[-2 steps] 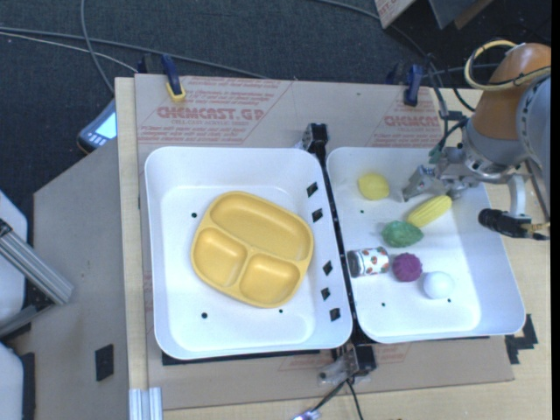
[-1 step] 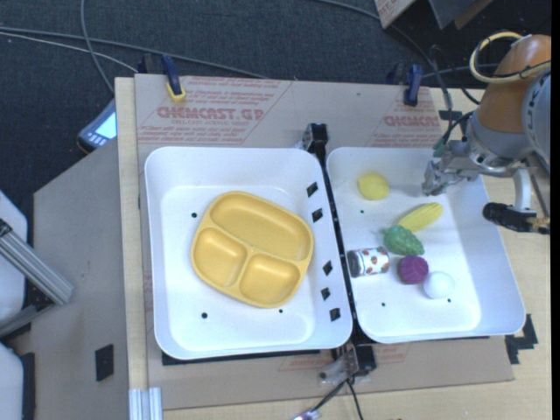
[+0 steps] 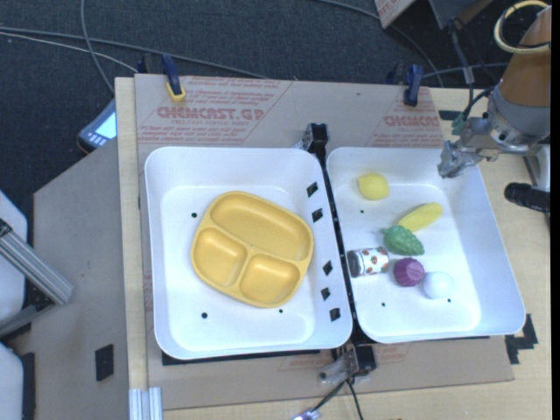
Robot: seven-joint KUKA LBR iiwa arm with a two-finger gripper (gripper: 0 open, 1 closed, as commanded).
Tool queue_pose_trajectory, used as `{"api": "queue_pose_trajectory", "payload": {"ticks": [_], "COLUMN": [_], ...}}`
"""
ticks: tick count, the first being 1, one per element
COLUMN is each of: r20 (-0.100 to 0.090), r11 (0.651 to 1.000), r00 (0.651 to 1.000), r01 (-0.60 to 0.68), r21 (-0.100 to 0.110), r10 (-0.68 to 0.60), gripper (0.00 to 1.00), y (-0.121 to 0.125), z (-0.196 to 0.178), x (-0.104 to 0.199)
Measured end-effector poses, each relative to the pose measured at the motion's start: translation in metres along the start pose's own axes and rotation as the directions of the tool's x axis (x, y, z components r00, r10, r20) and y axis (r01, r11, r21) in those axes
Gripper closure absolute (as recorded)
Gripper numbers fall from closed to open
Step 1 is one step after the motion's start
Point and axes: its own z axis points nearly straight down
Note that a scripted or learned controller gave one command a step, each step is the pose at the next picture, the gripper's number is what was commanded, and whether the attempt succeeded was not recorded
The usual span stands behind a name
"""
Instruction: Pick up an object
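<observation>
Task looks barely started, nothing picked yet. Gripper point(image 3: 451, 163) sits at the upper right of the frame, over the top right corner of the right bin point(image 3: 499, 261), hanging off the grey arm point(image 3: 525, 86) that comes in from the right edge; nothing visible between its tips, and whether they are apart or together I cannot tell, too small and dark. All candidate objects lie on the right bin's floor, well apart from the gripper: yellow ball point(image 3: 374, 186) toward the upper left of that bin, yellow corn-like piece point(image 3: 420, 217) just right of centre, lying tilted, green leafy piece point(image 3: 403, 240) just below it and near-touching, small can point(image 3: 369, 262) on its side by the bin's left wall, purple round piece point(image 3: 409, 272) right beside the can, white ball point(image 3: 437, 284) touching or nearly touching the purple one at lower right. Left bin point(image 3: 166, 234) holds a yellow divided tray point(image 3: 251, 248), flat, centre of the frame. Judgement: approach phase only; left to do is choose a target, move over it, descend, close, lift. Yellow ball is nearest and stands alone, likely the easiest grab; the green/purple/white cluster is crowded, risk of a nudge or miss.
</observation>
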Motion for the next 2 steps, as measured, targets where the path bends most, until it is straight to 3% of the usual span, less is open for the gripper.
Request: {"api": "queue_pose_trajectory", "payload": {"ticks": [2], "r20": [0.001], "r11": [1.0], "r00": [1.0], "r01": [0.001], "r21": [-0.002], "r10": [-0.001], "gripper": [1.0], "y": [0.007], "z": [-0.102], "x": [-0.006]}}
